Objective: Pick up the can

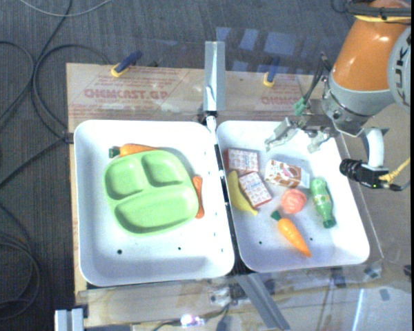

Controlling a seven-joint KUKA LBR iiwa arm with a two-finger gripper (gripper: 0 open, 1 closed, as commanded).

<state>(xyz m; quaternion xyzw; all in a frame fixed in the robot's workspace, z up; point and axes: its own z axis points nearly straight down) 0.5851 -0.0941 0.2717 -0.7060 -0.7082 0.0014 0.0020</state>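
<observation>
Nothing in the right bin [345,250] reads plainly as a can; the likeliest candidate is the red-and-white patterned can [255,188] lying flat near the bin's middle, touching the banana [237,196] on one side, with a similar patterned box [243,160] and a carton [284,173] just beside it. Packed in like this, it leaves little free room for fingers. The gripper [297,138] hangs over the bin's far edge, spread wide with nothing between its fingers, apparently ready to descend
</observation>
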